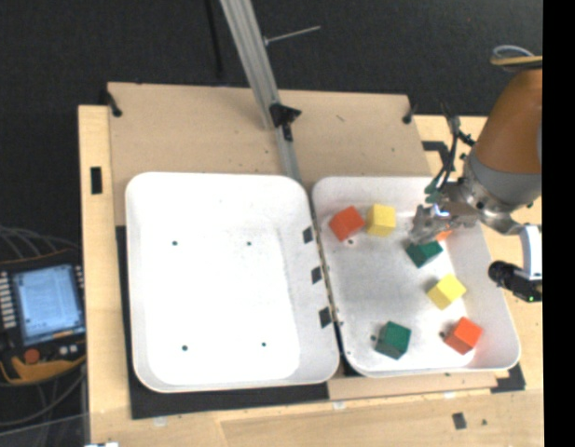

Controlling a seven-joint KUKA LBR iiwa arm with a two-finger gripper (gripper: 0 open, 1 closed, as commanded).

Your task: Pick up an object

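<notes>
Hovering hand [427, 228] over green cube [423, 252]

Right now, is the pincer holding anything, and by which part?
Cannot be told: the pincer sits directly over a green block, hiding any contact.

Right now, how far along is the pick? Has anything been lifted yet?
Done: the gripper has reached the right bin and sits directly over a green block near its back edge. In hand: nothing visibly lifted; that block appears to rest on the bin floor. Whether the jaws have closed on it can't be told. Left: secure a grip and raise it clear.
</notes>
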